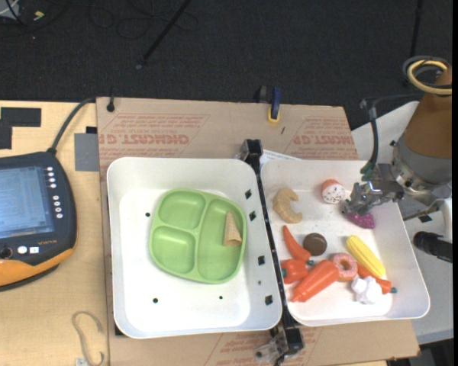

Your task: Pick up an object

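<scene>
You can see red print on the cardboard [214,132] under the bins, upside down and too blurred to read surely. The claw [364,198] hangs low at the far right of the right bin [412,296], just above a purple toy [362,219] that lies right under it; whether it touches or grips the toy you cannot tell. A white ball [333,192] sits just left of the claw. In the left bin [130,296], a green divided plate [195,236] carries a tan cone [232,229].

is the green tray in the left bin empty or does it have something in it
Not empty: the green tray holds one tan cone-shaped piece in its right compartment; the other compartments look bare.
</scene>
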{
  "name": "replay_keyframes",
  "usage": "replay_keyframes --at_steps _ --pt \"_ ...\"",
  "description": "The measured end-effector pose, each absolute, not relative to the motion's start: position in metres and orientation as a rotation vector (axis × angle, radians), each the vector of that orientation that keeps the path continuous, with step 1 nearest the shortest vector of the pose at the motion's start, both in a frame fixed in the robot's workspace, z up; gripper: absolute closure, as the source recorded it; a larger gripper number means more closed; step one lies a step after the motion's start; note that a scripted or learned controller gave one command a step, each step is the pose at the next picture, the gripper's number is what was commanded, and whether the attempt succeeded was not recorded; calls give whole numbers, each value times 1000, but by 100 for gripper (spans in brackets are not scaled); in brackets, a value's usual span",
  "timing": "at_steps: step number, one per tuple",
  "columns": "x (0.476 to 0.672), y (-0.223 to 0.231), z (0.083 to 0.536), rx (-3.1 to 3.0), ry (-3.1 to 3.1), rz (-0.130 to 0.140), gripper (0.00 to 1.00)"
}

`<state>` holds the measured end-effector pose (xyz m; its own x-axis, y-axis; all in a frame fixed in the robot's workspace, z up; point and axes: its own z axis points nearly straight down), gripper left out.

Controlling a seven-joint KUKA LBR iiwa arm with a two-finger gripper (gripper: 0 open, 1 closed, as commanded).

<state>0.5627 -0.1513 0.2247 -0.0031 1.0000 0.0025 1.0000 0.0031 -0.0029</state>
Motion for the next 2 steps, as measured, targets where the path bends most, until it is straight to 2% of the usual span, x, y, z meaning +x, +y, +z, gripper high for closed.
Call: replay_keyframes --at_steps 2 --pt "591 -80 224 -2218 -2223 0 100"
